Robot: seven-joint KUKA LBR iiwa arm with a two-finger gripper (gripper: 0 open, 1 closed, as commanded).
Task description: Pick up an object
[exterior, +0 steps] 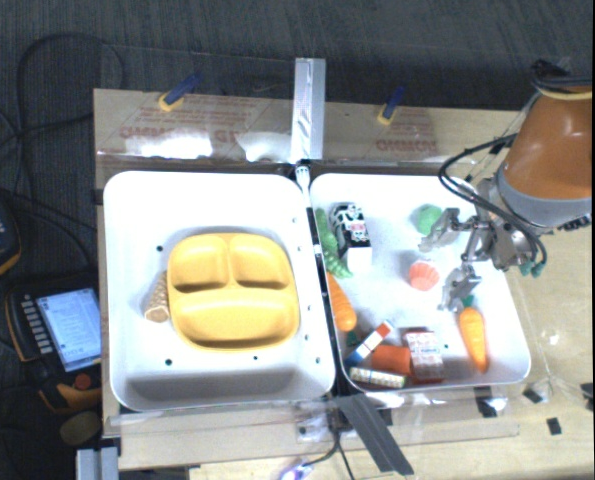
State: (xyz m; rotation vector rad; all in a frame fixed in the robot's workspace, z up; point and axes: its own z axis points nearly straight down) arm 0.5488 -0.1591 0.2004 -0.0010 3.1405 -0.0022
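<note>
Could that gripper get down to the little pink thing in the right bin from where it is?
Probably yes. The gripper hangs just beside the pink thing, which lies by itself on bare bin floor; the carrot and green thing sit apart from it.

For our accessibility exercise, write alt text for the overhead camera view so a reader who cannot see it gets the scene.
A robot arm's end effector hangs open over the right bin, near a salmon-pink object and a toy carrot. The left bin holds a yellow divided tray.

arm (562,158): cut off at right edge | cone (157,298): partly under yellow tray (233,288)
</note>
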